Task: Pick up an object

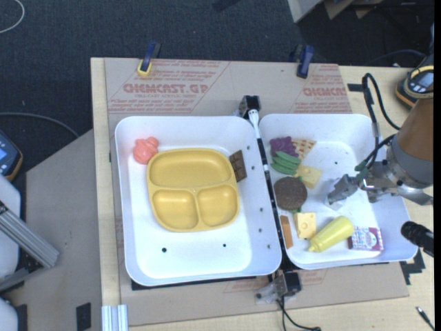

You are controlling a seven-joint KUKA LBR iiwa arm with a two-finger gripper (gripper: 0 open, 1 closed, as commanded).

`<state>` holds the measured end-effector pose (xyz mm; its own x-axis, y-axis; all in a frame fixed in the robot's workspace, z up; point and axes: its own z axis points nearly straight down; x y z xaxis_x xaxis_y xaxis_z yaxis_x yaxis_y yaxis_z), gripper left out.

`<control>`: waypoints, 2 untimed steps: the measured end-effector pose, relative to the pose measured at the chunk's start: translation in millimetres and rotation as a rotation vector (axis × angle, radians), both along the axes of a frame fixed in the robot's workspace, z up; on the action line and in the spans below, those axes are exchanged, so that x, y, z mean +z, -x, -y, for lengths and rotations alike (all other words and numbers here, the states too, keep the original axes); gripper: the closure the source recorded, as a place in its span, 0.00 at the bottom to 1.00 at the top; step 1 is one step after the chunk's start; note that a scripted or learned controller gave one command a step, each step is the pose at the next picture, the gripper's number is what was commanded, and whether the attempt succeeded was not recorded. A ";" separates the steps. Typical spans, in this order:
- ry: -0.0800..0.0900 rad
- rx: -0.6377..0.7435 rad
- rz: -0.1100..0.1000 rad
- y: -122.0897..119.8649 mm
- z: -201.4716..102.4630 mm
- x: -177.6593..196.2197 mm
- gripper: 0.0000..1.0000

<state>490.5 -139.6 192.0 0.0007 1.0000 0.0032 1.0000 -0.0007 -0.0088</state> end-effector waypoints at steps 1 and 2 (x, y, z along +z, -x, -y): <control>0.000 0.000 0.001 -4.9 3.8 -60.0 0.00; 0.001 0.000 0.015 -8.1 3.2 -104.3 0.00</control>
